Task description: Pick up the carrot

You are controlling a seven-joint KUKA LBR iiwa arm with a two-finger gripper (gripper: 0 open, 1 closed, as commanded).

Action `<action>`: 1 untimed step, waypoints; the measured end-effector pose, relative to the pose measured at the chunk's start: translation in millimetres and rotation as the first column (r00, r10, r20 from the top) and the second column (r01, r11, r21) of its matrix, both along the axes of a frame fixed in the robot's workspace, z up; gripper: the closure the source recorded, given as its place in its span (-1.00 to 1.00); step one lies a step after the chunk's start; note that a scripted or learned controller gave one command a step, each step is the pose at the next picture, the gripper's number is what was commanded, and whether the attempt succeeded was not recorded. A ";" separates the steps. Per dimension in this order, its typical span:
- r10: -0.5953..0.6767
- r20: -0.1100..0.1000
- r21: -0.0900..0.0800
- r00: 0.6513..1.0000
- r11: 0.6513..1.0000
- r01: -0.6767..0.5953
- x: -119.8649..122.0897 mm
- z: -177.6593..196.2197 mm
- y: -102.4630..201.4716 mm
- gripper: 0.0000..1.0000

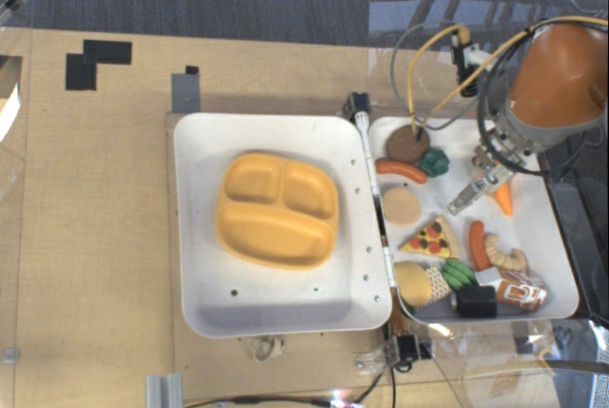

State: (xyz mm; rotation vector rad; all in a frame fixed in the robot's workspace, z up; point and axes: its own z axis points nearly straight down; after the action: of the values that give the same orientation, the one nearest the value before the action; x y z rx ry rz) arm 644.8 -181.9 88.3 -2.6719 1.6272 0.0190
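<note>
While the gripper [473, 191] is hanging just beside the carrot [503, 198] near the right bin's [561, 249] right edge, you are risking a miss, because its grip cannot be judged and it could be nudging the carrot away.

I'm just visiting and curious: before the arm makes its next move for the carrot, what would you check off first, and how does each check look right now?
1. Carrot in sight, in the right bin: ok.
2. Gripper over the right bin, close beside the carrot: ok.
3. Gripper lined up directly over the carrot: not ok, it sits a bit to the camera's left of it.
4. Carrot between the fingers: not ok, it lies apart from them.
5. Fingers open wide enough: cannot tell.
6. Room around the carrot: ok, the sausage lies apart below it.
</note>
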 end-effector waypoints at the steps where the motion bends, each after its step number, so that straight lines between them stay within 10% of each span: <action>1: 0.168 0.012 -0.008 0.986 0.986 -0.168 -30.6 -0.4 -7.0 -1.00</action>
State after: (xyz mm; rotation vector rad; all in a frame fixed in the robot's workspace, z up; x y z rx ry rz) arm 614.2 -188.8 87.8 -2.7998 1.3967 -0.0024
